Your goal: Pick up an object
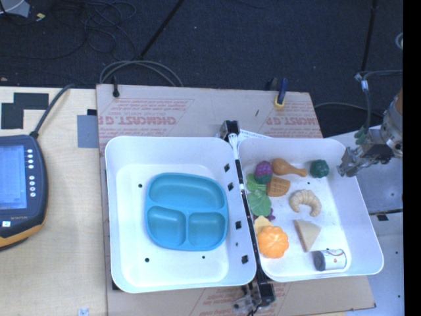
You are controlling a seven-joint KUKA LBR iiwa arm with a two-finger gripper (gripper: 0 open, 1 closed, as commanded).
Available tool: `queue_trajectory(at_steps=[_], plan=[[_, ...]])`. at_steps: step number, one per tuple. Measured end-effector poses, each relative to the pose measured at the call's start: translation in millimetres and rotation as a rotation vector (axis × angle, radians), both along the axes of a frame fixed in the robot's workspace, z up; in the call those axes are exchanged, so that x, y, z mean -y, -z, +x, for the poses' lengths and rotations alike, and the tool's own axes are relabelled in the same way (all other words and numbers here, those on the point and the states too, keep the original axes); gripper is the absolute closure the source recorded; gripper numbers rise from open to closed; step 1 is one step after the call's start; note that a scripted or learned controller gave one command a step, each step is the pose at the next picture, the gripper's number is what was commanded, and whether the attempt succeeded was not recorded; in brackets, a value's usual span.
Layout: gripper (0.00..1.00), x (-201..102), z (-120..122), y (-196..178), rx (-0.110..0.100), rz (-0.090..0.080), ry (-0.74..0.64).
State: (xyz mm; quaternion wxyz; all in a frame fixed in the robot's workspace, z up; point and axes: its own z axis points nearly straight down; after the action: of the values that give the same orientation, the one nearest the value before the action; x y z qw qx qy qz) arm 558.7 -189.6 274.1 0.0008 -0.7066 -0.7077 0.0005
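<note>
claw sits at the far right rim of the right bin in the camera view, dark and small against the edge; i cannot tell from here how it is set. nothing is visibly in it. nearest piece is the green lump, just left of the claw, near the bin's back corner. i judge the risk to be that corner: the wall could block a clean descent, and a rounded lump may squirt aside. the drumstick lies beside it, long axis running left to right, thin end pointing toward the green lump. the croissant curves below, orange and wedge nearer me.
</note>
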Motion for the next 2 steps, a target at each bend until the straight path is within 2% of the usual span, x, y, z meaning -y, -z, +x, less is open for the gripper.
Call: queue_trajectory(at_steps=[1, 2], plan=[[1.00, -4.2, -73.0, -162.7, 0.017, -0.005, 0.002], [1.00, -32.7, -83.0, -271.1, 0.013, -0.003, -0.002]])
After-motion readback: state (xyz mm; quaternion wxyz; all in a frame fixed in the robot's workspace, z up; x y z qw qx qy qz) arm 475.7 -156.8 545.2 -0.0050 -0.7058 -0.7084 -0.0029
